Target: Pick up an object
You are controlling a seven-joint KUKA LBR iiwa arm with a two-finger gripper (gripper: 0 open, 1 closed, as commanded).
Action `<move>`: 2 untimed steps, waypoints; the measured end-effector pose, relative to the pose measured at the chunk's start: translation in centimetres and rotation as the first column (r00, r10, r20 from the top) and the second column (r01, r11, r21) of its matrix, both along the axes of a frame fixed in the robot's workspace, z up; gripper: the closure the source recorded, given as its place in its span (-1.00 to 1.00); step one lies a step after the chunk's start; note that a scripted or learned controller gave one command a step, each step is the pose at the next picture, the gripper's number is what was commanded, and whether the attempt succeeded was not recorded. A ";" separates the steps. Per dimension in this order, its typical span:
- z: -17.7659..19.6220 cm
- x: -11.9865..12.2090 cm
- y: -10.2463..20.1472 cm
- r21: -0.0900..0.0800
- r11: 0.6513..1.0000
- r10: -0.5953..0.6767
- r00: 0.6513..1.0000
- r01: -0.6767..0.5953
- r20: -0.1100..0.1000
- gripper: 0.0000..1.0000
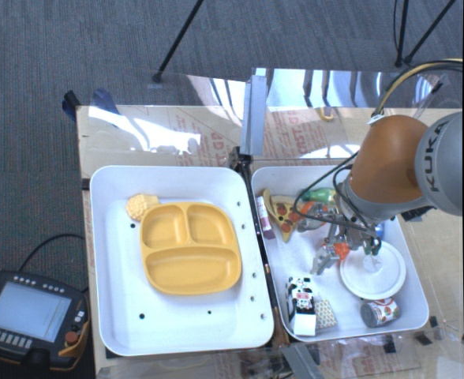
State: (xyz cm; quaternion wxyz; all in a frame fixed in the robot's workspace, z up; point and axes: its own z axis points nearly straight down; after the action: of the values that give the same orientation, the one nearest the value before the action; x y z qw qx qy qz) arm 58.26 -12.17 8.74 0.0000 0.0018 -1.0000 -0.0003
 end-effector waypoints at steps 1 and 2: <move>-0.1 -3.0 2.7 0.001 0.993 -0.122 0.993 0.122 -0.002 -1.00; 0.9 -2.9 2.9 0.001 0.993 -0.117 0.993 0.117 -0.001 1.00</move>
State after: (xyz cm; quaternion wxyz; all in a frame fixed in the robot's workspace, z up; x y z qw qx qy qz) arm 55.35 -9.29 9.65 0.0005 -0.0566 -0.9984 -0.0009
